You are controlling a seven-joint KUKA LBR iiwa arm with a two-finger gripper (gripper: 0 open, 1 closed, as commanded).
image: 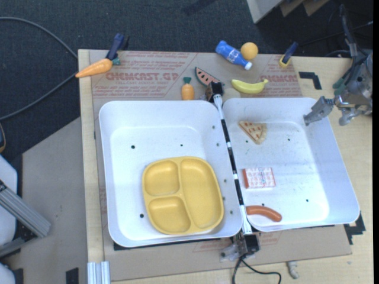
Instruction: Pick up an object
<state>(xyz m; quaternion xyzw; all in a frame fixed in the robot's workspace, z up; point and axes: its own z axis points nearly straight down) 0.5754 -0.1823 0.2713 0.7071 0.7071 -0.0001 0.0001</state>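
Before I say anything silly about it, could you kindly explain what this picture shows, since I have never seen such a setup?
This is one camera fixed above a bench, looking down at a slant. Two shallow white bins sit side by side. The left bin holds a yellow divided plate. The right bin holds a toy waffle slice, a small red and white packet and a toy sausage. Behind the bins lie a banana, a blue bottle, an orange ball, a watermelon slice and a carrot. At the right edge is the robot arm's pincer, above the right bin's far corner, holding nothing visible.
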